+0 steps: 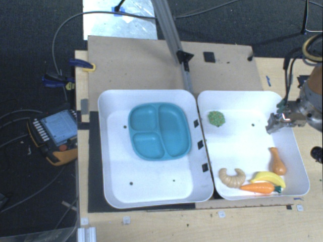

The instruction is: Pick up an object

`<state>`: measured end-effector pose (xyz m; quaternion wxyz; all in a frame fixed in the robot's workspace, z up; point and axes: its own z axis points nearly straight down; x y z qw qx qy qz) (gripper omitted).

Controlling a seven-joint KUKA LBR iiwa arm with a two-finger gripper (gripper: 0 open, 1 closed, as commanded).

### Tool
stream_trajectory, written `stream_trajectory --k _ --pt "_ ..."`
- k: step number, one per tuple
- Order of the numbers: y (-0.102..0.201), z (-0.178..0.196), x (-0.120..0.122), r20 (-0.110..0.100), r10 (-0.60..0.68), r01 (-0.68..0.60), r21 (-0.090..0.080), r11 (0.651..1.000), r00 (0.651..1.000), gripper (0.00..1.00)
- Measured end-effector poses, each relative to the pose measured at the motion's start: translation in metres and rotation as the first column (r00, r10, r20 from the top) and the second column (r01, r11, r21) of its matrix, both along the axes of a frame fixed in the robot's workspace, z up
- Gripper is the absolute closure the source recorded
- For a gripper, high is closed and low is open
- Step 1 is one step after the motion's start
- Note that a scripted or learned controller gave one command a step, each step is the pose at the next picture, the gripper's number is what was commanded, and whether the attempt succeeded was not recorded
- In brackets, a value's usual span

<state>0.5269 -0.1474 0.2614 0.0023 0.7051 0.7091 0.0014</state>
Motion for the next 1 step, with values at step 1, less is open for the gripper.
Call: stream_trajectory --k 1 --pt "0.0538 -0.0158 0.0015 -0.004 0.004 -0.004 0.003 1.0 1.0 1.0"
